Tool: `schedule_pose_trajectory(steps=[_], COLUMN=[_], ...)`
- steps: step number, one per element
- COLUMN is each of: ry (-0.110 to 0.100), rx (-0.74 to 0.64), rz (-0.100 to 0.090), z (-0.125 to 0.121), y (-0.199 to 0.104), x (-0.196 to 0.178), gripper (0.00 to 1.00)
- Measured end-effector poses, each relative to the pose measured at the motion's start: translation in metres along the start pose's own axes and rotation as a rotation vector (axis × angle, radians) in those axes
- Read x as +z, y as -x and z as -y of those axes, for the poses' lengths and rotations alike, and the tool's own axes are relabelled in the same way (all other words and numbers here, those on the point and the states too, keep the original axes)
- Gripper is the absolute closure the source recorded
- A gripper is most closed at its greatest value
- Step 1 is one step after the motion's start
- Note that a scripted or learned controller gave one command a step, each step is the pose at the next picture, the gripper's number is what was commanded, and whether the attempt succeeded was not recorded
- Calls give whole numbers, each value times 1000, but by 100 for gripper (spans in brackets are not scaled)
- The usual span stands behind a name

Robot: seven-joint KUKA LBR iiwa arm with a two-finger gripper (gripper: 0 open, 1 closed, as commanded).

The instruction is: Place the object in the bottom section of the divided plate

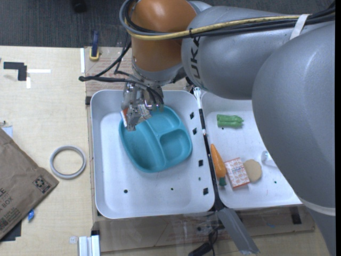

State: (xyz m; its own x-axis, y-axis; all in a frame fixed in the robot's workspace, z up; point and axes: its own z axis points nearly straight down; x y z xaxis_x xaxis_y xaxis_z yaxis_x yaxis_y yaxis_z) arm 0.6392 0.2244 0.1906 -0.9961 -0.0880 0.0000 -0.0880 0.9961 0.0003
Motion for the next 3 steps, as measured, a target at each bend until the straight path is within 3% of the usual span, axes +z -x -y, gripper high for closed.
schedule_pose_trajectory(steps=[1, 2, 3], ry=[1, 1, 1], rx=[-291, -678, -802], rz=[4, 3, 2], z=[-4, 25, 77], y=[-3, 19, 14], x=[-71, -58, -24], gripper=[100, 100, 100])
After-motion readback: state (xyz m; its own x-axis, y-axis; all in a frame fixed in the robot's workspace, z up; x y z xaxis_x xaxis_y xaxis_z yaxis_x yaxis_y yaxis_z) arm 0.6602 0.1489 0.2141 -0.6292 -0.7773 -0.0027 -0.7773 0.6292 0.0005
